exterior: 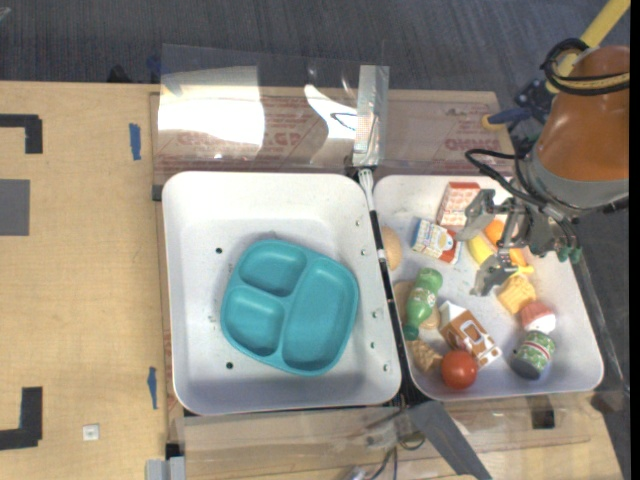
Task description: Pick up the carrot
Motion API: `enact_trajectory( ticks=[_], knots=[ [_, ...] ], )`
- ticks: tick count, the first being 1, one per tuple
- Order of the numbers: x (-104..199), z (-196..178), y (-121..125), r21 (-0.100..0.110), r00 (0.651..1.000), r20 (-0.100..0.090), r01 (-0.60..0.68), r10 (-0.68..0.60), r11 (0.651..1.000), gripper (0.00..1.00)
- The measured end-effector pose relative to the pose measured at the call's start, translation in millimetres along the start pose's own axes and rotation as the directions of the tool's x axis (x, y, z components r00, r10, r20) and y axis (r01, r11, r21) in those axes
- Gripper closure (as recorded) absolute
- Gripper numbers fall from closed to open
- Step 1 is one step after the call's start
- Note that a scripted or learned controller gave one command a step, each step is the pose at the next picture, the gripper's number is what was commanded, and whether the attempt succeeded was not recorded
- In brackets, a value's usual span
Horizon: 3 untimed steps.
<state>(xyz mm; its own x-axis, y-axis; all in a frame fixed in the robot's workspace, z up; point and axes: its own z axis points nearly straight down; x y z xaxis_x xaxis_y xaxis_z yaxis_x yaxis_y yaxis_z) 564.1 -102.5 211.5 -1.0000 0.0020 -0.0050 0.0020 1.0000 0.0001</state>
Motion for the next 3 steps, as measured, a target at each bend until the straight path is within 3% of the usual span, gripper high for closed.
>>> enact_trajectory(
  ticks=[1,2,3],
  knots=[
    [-62.7,93.2,-37.3,-0.001,0.999,-0.007,-0.042,0.042,0.999,0.0],
    [-60.1,105.7,-47.8,0.001,0.998,0.005,-0.062,0.062,0.998,0.0],
    [-63.1,123.5,-64.4,0.001,0.998,0.005,-0.066,0.066,0.998,0.0]
  ],
)
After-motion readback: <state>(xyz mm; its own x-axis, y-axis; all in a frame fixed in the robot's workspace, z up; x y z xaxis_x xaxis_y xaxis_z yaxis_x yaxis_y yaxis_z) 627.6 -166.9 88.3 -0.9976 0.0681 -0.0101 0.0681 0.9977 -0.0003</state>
